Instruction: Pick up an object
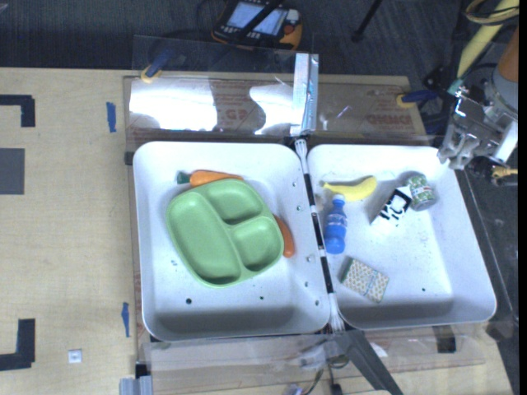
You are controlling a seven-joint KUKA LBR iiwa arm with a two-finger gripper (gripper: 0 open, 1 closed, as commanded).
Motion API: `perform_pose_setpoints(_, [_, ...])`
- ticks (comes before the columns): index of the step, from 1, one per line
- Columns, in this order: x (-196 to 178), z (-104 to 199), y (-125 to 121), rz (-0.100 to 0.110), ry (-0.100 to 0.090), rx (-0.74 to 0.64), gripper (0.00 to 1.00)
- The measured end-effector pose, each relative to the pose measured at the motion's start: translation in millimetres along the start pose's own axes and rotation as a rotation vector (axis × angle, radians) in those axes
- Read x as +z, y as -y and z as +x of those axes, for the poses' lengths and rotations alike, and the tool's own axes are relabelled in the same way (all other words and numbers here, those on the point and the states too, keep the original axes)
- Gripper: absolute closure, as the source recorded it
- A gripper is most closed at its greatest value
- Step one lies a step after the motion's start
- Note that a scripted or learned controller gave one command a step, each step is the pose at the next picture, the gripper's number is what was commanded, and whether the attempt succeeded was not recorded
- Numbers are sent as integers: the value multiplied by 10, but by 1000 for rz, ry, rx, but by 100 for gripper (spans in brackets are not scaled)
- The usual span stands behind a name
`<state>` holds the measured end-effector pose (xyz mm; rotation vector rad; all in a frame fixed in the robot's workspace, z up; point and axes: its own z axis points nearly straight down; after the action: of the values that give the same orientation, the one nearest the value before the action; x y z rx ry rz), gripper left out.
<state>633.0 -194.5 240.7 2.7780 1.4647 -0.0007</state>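
The right bin (461, 299) holds a yellow banana (352, 188), a blue bottle (335, 225) lying along its left wall, a black and white box (394, 206), a small greenish can (422, 192) and a patterned flat packet (364, 279). In the left bin (156, 303) a green divided plate (226, 230) lies over an orange carrot (216, 176). Another orange piece (286, 239) shows at the plate's right rim. My gripper (459, 148) hangs over the right bin's far right corner, up and to the right of the can, apart from every object.
A clear plastic wall (247, 97) stands behind both bins. The ridge (317, 229) where the bins meet runs down the middle. A handheld controller (255, 21) lies on the floor beyond the bench. Wooden bench top (66, 220) stretches to the left.
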Motion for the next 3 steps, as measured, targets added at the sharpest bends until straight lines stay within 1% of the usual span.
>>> perform_pose_setpoints(1, [39,124,-336,-1,0,-5,100])
perform_pose_setpoints(2, [268,32,-392,4,1,321,100])
perform_pose_setpoints(3, [233,19,-301,4,1,523,100])
